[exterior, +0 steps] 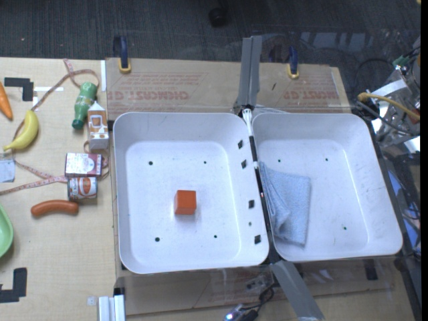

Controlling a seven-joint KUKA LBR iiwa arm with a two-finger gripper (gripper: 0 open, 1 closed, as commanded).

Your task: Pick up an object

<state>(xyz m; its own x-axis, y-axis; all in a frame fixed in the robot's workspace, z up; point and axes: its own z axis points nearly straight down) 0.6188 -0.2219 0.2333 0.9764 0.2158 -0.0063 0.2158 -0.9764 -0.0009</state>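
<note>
Because the grey cloth (287, 202) lies limp and crumpled in the right bin (364, 179), a grab there may catch one fold and slip; the gripper's state I cannot tell.

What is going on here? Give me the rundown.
Nothing is being handled right now. An orange block sits alone on the floor of the left bin, and a crumpled grey cloth lies in the right bin against its left wall. The pick-up task has not started on either item.
</note>
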